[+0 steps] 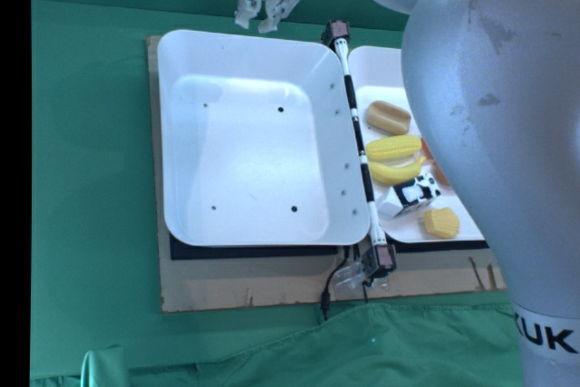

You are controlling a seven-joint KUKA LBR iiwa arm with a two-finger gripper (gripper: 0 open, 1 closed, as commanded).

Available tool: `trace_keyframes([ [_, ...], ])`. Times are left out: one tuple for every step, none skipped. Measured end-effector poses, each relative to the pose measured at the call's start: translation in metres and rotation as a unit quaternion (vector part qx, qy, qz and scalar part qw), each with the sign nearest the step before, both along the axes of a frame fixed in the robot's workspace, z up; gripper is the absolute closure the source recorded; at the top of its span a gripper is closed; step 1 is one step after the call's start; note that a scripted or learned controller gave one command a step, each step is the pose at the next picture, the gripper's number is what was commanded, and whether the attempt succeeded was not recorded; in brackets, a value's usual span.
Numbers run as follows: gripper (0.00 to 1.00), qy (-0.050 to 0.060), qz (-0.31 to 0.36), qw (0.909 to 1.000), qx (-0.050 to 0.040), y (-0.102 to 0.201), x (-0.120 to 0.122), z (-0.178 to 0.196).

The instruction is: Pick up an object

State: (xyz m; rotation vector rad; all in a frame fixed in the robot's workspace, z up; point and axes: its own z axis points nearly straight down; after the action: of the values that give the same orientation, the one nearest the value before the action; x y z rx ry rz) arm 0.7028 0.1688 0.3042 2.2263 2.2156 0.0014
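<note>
The gripper (264, 14) hangs above the far edge of the left bin (195, 59), at about 12 o'clock from its middle. Its fingers (246, 14) are spread apart with nothing between them. All the toys lie in the right bin (381, 63), toward 4 o'clock from the gripper and well apart from it: a bread roll (388, 116), corn (392, 147), a banana (399, 170) and a cow-spotted block (417, 191). The corn's long side runs from 9 to 3 o'clock.

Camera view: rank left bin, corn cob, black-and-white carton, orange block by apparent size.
1. left bin
2. corn cob
3. black-and-white carton and orange block: look alike, not ranked.
</note>
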Motion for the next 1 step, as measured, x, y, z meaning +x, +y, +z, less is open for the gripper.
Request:
trace_keyframes([
  [1.0, 0.003, 0.0, 1.0, -0.0014, -0.0237, -0.0048, -0.046],
])
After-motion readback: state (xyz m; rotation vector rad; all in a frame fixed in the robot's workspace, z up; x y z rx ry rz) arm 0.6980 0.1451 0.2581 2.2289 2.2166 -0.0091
